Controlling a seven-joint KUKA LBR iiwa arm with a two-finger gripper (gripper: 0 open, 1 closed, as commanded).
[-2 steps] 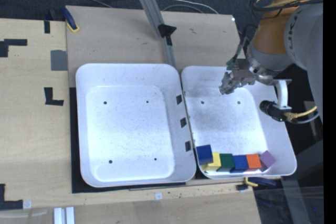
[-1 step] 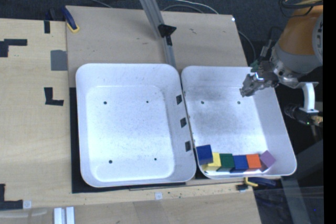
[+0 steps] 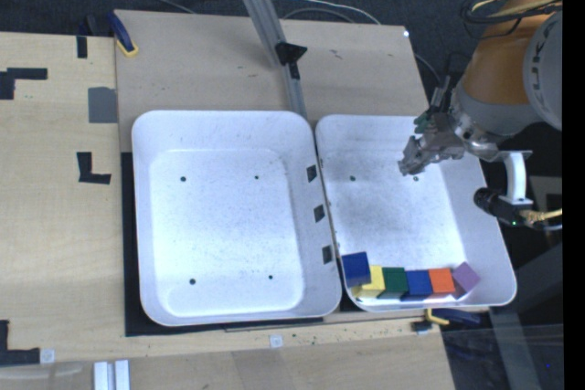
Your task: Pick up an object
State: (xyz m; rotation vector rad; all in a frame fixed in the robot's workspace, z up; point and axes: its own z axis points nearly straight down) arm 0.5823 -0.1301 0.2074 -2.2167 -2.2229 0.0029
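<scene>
Several coloured blocks lie in a row along the near wall of the right bin (image 3: pixel 384 205): a blue block (image 3: pixel 356 267) on a yellow block (image 3: pixel 368 287), then a green block (image 3: pixel 394 280), another blue block (image 3: pixel 419 283), an orange block (image 3: pixel 441 280) and a purple block (image 3: pixel 465 276). My gripper (image 3: pixel 413 161) hangs over the far right part of that bin, well away from the blocks. Nothing shows between its fingers.
The left bin (image 3: pixel 224 215) sits beside the right one, joined by black clips. A metal pole (image 3: pixel 260 5) slants across the bench behind the bins. Cables run along the far edge, and a blue-yellow clamp (image 3: pixel 123 34) is at the far left corner.
</scene>
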